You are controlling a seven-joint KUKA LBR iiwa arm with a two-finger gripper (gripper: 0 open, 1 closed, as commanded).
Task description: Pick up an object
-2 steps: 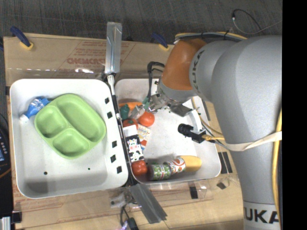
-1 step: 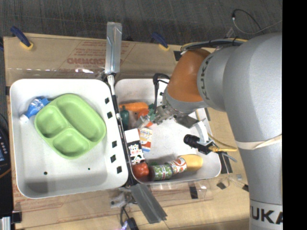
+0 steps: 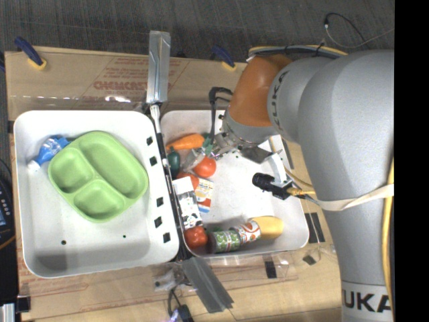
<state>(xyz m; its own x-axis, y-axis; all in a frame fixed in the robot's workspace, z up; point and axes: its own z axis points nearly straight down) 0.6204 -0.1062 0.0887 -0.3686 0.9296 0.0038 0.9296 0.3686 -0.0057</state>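
The arm enters from three o'clock and bends down over the right bin (image 3: pixel 295 237), its wrist hanging above the bin's upper-left corner. The gripper (image 3: pixel 213 147) sits low in that corner, right among a small cluster of toy food, but the wrist body covers so much of it that I cannot tell whether it is released or clenched, nor whether anything sits within it.

The likeliest target is the red tomato (image 3: pixel 206 167), which lies just beside the gripper toward five o'clock, touching or nearly touching its tip. The orange carrot (image 3: pixel 186 141) lies close at nine o'clock from the gripper, its long axis running roughly from nine to three o'clock, slightly raised at the right end. A dark green piece (image 3: pixel 173 159) sits below the carrot, against the bin's left wall.

The rest of the objects are well apart from the gripper, toward six o'clock: a white carton (image 3: pixel 188 205) lying along the left wall with its long axis from twelve to six, a second red piece (image 3: pixel 195 236) in the bottom corner, and a bottle (image 3: pixel 240 236) stretched along the bottom wall from nine to three.

The left bin (image 3: pixel 40 247) holds a green divided plate (image 3: pixel 98 174) and a blue item (image 3: pixel 48 148) at its ten o'clock corner, far from the gripper.

As I judge it, the move turns on a short shift toward five o'clock for the tomato.
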